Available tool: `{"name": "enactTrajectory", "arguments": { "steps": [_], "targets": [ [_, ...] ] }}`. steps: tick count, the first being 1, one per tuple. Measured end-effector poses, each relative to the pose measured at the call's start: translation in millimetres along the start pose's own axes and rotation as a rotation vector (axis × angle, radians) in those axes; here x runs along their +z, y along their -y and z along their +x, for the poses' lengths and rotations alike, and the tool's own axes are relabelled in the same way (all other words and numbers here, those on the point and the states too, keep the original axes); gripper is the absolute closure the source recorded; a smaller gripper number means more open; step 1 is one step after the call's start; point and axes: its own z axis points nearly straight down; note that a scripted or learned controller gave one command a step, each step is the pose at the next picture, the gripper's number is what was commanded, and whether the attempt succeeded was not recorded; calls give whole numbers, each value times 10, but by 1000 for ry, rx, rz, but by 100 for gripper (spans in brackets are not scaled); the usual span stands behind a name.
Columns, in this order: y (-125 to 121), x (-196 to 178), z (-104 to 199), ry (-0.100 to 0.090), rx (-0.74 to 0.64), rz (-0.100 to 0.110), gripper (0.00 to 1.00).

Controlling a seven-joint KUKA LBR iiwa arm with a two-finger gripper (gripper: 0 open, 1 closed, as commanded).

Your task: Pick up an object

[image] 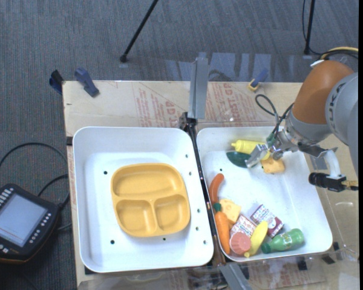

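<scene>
Reaching in from the right over the right bin [314, 192], with the gripper [263, 154] low at the bin's far end, just beside a yellow block [274, 166], a yellow bottle [245, 145] and a dark green piece [236, 158]. Cannot tell whether clenched, released or grasping anything. Lying along the near edge: 2 orange carrots [222, 228], a green bottle [284, 240], a banana [258, 237] and small cartons [266, 215]. Resting in the left bin [91, 162]: 1 yellow 3-compartment tray [150, 199].
</scene>
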Motion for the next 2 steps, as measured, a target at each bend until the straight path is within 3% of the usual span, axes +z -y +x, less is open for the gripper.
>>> {"name": "enactTrajectory", "arguments": {
  "steps": [1,2],
  "targets": [
    [110,35,-143,-2,-18,-13,0],
    [66,42,-182,-4,13,-10,0]
  ]
}}
